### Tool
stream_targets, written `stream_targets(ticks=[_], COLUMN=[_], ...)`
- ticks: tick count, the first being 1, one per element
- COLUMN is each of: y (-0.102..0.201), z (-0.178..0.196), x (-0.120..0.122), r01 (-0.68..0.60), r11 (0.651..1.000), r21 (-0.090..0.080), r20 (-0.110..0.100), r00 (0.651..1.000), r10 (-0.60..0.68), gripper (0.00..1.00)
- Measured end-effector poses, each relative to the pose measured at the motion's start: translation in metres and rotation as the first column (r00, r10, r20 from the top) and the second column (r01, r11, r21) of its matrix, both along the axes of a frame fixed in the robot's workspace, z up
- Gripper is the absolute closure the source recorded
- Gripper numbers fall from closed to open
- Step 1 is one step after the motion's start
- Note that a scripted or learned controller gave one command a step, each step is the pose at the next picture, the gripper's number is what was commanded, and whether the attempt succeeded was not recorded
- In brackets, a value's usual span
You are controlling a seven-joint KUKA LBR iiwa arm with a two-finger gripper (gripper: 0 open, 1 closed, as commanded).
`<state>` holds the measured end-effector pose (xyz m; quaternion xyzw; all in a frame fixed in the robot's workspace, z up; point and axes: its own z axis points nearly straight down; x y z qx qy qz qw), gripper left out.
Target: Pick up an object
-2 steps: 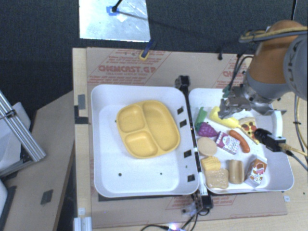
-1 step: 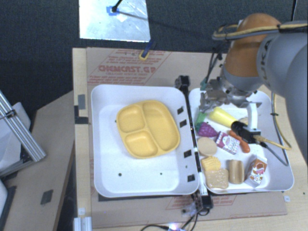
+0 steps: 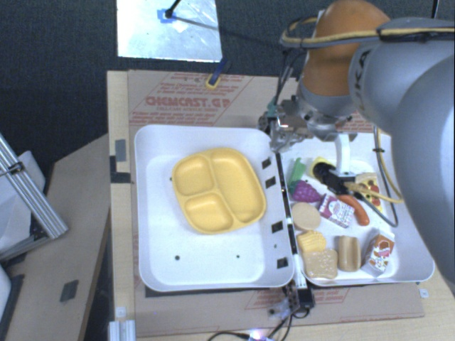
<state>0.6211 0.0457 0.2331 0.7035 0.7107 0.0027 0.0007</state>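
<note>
The right bin (image 3: 416, 265) holds several toy foods. Among them are a green piece (image 3: 295, 169), purple grapes (image 3: 306, 190), a round tan bun (image 3: 307, 217), a red and white packet (image 3: 333, 210), a red sausage (image 3: 355, 210) and a pizza slice (image 3: 369, 185). Nearer the front lie a yellow waffle (image 3: 311, 242), a slice of toast (image 3: 321, 263), a brown bread roll (image 3: 348, 253) and a small carton (image 3: 380, 253). My gripper (image 3: 282, 133) hangs over the bin's far left corner, just beyond the green piece, with nothing seen in it.
A yellow divided plate (image 3: 215, 189) lies in the left bin (image 3: 160, 261). A divider with black clips (image 3: 284, 212) separates the bins. The big grey arm covers the right bin's far right side. A shiny sheet (image 3: 167, 20) lies beyond the bench.
</note>
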Motion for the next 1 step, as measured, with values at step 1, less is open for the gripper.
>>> stream_targets(ticks=[1], y=[0.0135], z=[-0.0060], x=[-0.0005], r01=[0.004], r11=[1.000], r21=[-0.002], r20=[-0.004], r00=[1.000], r10=[-0.004], gripper=[1.00])
